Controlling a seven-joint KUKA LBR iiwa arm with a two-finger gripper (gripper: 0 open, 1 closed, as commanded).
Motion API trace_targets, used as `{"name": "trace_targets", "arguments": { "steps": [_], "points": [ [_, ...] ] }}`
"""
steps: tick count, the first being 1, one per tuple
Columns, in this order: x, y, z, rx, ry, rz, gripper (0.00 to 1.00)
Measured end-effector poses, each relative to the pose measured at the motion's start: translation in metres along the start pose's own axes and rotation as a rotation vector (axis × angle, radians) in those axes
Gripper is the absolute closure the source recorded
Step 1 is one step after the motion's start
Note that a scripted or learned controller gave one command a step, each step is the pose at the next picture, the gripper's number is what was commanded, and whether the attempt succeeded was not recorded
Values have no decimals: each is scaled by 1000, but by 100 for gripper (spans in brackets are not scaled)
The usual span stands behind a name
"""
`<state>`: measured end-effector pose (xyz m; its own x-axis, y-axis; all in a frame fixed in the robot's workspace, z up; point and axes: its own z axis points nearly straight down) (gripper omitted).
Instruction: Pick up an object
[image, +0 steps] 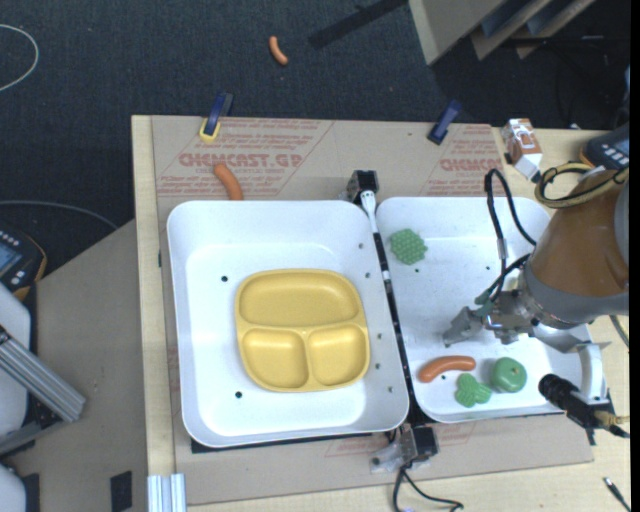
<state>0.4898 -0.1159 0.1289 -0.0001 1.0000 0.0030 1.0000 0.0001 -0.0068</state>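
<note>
Gripper (470, 325) hovering low in right bin (440, 225), finger state impossible to tell. Sausage (446, 368) lying just beside at six o'clock, long axis running nine-to-three, tilting slightly.

Dark carpet floor (120, 60) surrounds the brown board-topped bench (300, 150).

One fixed camera looks down at a slant from above the bench (300, 150), far enough back to take in both white bins (190, 300) and dark floor beyond the bench's far edge. The arm (585, 260) enters from the right.
</note>
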Motion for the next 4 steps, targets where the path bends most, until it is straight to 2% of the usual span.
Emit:
{"name": "trace_targets", "arguments": {
  "steps": [1, 2, 4],
  "points": [
    [1, 0, 47, -2, -1, 1, 0],
    [0, 1, 34, -8, -3, 2, 100],
    [-13, 4, -56, -14, -6, 0, 100]
  ]
}}
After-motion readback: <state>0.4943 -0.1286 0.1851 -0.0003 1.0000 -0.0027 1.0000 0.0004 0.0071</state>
